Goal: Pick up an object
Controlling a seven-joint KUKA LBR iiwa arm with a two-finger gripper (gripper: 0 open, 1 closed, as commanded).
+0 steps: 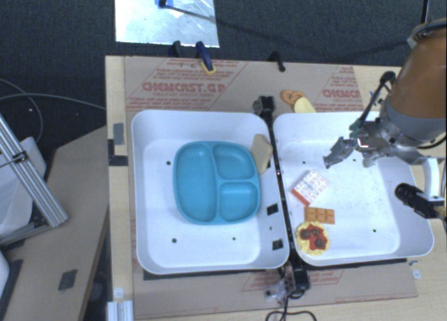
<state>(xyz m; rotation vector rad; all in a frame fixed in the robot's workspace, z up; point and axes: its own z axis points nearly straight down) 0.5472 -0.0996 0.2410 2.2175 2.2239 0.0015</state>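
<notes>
My gripper hangs over the upper middle of the right bin, its fingers spread open with nothing between them. Below and to its left lies a small red-and-white checkered packet. An orange cracker-like square sits just below that. A yellow round piece with red berries on top rests near the bin's front left corner. All three lie apart from the gripper.
The left bin holds a blue divided plate and a tan wedge leaning at its right wall. An orange piece and a yellow piece lie on the cardboard behind the bins.
</notes>
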